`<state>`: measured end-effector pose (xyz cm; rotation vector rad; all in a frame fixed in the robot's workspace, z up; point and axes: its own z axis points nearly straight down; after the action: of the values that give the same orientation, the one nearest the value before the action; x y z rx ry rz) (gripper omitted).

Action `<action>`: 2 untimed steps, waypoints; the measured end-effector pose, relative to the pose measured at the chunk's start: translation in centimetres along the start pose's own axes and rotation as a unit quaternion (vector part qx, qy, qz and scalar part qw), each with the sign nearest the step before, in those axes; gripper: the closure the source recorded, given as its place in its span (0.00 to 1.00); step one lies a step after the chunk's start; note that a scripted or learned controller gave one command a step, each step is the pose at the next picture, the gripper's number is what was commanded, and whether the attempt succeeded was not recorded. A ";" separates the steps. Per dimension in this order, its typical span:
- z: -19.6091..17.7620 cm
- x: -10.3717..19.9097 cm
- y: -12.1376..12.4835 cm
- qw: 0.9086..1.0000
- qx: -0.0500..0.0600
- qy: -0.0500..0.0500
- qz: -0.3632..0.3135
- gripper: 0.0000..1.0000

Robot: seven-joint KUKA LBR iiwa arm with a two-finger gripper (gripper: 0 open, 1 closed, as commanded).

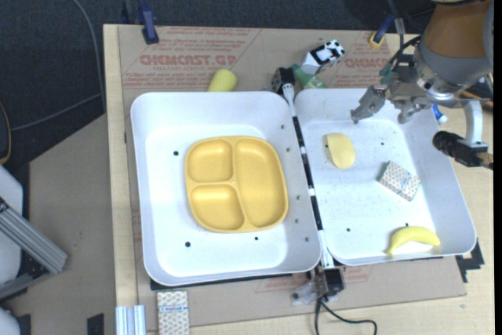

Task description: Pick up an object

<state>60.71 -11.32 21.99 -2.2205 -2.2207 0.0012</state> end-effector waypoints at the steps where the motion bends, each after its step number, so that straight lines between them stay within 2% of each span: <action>1: 12.8 1.5 3.6 1.000 0.001 0.000 0.000 0.00; 2: 13.5 0.7 2.0 1.000 0.000 0.000 0.000 0.00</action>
<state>62.66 -10.58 8.48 -2.2204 -2.2193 0.0017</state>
